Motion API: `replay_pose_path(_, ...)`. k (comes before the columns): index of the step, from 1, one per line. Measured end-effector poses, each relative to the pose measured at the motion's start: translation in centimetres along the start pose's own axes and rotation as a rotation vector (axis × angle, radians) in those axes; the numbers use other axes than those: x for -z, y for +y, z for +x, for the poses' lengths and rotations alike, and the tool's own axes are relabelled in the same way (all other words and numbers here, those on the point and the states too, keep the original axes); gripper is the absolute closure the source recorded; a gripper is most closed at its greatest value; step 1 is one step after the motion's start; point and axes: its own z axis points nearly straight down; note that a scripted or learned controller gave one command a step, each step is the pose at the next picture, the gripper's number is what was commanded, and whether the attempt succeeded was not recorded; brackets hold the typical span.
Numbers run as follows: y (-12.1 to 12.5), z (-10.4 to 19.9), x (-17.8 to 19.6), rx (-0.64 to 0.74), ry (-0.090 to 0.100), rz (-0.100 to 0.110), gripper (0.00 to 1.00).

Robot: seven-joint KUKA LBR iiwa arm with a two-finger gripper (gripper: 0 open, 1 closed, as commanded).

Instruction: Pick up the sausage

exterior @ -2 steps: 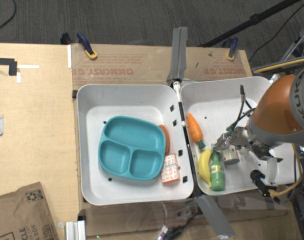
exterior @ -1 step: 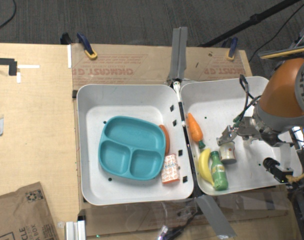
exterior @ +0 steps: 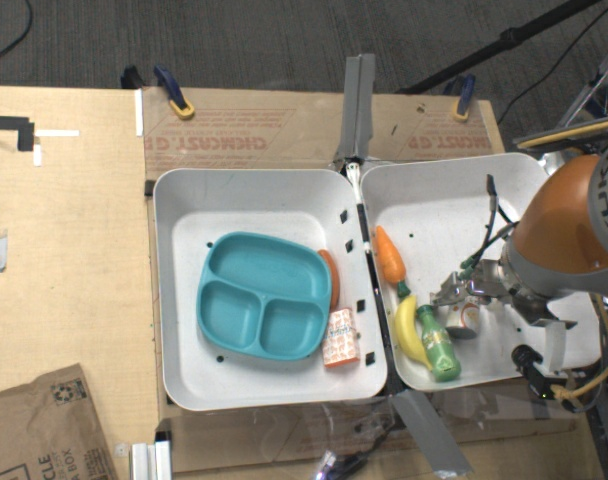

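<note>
A teal plate (exterior: 262, 296) is seen in the left bin (exterior: 169, 268), with the sausage (exterior: 330, 274) tucked against its right edge and a small carton (exterior: 341, 339) just below. In the right bin (exterior: 434, 183) a carrot (exterior: 388, 254), banana (exterior: 408, 329) and green bottle (exterior: 437, 346) are laid, and the gripper (exterior: 461, 298) is lowered beside the bottle; whether its jaws are apart cannot be told.

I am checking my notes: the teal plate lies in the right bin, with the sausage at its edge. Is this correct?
Not quite. The camera view shows the teal plate in the left bin, not the right one. The sausage does lie at its edge.
</note>
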Motion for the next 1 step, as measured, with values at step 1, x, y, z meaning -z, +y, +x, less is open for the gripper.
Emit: replay_pose_path(1, 9.23, 0.95, -0.5, -0.023, 0.003, 0.014, 0.0)
